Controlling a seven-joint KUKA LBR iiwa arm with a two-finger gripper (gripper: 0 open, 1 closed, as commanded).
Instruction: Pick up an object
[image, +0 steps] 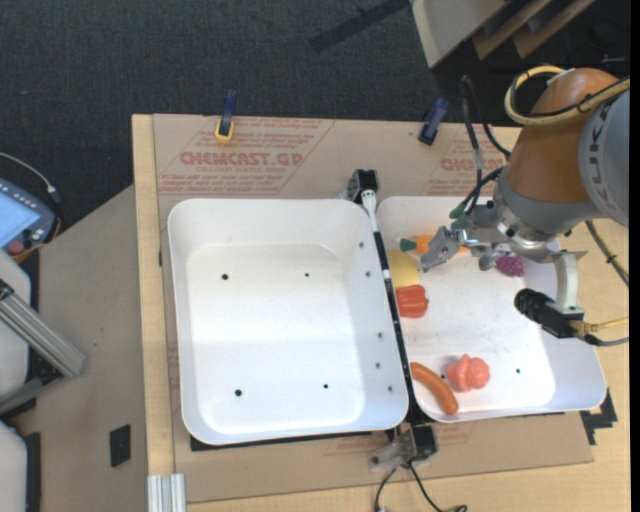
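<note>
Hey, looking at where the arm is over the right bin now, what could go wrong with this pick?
The gripper hovers by a small orange piece near the right bin's far rim, with a yellow item and red pepper close by; closing there could nudge or catch the wrong one. These sit against the divider wall, so a finger might strike it. The purple grapes lie partly under the wrist and could get bumped.

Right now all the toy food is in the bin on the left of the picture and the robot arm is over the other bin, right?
Not quite. The camera view shows the toy food, such as the red pepper and the sausage, in the right bin, the same bin the gripper is over. The left bin is the other one.
</note>
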